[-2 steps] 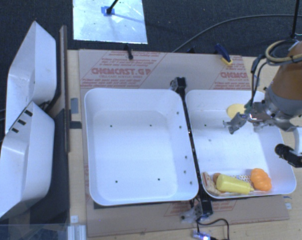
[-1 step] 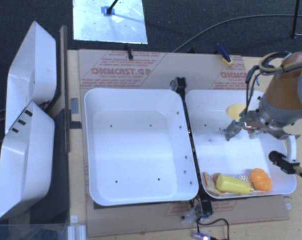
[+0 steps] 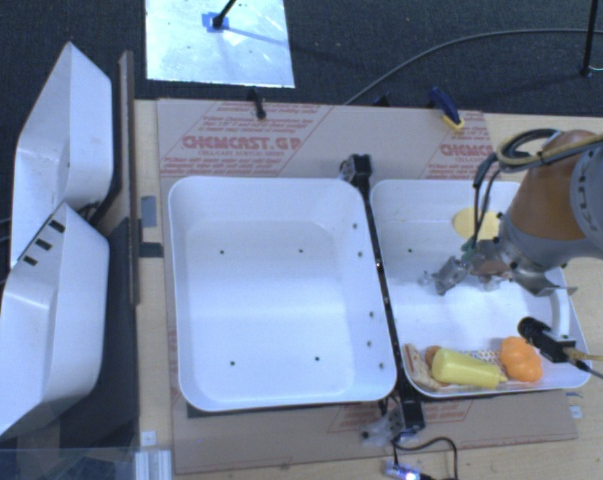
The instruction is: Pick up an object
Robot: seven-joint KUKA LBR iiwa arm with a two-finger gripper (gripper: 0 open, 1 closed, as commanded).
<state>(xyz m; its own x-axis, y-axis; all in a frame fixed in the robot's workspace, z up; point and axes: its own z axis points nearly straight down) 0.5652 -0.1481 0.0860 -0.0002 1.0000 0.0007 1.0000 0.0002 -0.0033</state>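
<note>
Gripper (image 3: pixel 447 276) hangs low over the right bin's (image 3: pixel 421 223) bare floor; you cannot tell how open it is.

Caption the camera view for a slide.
Pincer over the right bin, apart from the yellow object and orange object at its near wall.

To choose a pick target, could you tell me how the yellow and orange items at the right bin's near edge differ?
The yellow item is elongated; the orange item is round. The yellow item is longer than the orange item. Both sit by the near wall of the right bin.
</note>
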